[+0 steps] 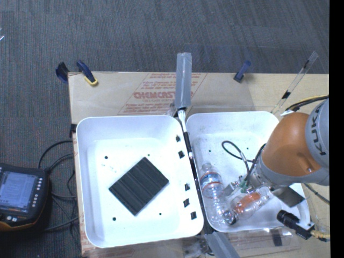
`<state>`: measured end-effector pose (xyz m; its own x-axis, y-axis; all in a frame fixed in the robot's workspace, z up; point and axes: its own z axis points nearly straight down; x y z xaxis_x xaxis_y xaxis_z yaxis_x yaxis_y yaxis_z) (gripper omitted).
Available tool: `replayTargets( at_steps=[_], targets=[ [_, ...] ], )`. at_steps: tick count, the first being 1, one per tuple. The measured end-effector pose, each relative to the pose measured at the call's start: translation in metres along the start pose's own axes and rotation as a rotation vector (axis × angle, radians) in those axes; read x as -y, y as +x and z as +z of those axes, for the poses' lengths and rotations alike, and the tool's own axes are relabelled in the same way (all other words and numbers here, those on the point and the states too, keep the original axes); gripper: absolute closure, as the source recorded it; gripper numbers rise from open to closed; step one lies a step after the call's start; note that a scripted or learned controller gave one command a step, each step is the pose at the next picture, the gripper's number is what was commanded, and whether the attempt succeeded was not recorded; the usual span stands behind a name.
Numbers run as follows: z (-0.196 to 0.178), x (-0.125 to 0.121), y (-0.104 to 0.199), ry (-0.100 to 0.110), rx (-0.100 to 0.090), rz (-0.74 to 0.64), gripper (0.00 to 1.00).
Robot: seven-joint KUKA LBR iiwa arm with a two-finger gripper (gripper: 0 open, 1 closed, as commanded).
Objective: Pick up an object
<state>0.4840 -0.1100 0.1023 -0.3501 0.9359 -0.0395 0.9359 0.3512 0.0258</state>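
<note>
So the arm was reaching down into the right bin, with the gripper low near the front. Honestly couldn't tell how it was set, too cluttered down there. Two clear plastic bottles lay in that bin: one with a white cap, and an orange-tinted bottle just beside the gripper. The left bin held a dark ribbed pad, lying flat.

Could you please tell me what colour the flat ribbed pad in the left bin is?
The ribbed pad is dark grey to black, seen in the camera view.
</note>
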Motion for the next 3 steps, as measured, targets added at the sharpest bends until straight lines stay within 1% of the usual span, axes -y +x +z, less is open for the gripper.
replayTargets(
  at_steps=[1, 2, 3],
  targets=[
    [0.011, -0.071, -0.024, 0.02, -0.008, 0.01, 0.0],
    [0.018, -0.147, -0.054, 0.038, -0.022, -0.144, 0.0],
    [0.014, -0.122, -0.048, 0.018, -0.018, -0.136, 0.0]
  ],
)
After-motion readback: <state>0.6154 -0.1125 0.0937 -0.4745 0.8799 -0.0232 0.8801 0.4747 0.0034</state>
